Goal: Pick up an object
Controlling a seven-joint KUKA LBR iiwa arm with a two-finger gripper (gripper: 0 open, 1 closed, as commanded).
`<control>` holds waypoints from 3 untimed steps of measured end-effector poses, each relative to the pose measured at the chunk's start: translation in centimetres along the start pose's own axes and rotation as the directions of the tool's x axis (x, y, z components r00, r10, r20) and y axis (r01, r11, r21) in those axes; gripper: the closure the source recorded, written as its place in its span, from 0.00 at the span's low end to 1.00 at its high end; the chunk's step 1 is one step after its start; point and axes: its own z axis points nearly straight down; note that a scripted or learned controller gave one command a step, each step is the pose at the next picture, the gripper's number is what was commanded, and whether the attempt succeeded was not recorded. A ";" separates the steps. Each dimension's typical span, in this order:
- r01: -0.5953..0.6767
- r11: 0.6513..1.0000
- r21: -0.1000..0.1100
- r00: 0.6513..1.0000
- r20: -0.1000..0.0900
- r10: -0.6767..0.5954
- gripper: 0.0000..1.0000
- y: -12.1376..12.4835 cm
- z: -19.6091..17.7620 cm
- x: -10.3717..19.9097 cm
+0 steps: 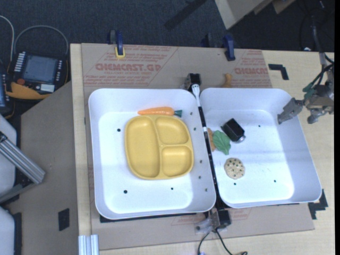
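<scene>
The right bin (265, 193) holds a small black block (232, 129), a green leaf-shaped piece (221, 142) and a round speckled cookie (234, 168), all in its left half. An orange carrot (156, 111) lies in the left bin (109, 185), touching the far edge of a yellow divided plate (158, 145). My gripper (301, 112) hangs over the right bin's far right corner, well to the right of the black block. Its fingers are spread open and hold nothing.
Both bins sit on a brown cardboard sheet (159, 65) held by blue clamps (119, 42) at the back. A pendant with a screen (37, 70) lies off the bench at far left. Cables (215, 232) run along the front edge between the bins.
</scene>
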 end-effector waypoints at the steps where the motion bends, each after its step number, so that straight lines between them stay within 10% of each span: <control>1: 0.003 1.000 -0.011 1.000 0.003 -0.003 0.00 0.2 -0.6 0.0; 3: 0.003 1.000 -0.002 1.000 -0.001 -0.003 0.00 0.5 10.1 0.2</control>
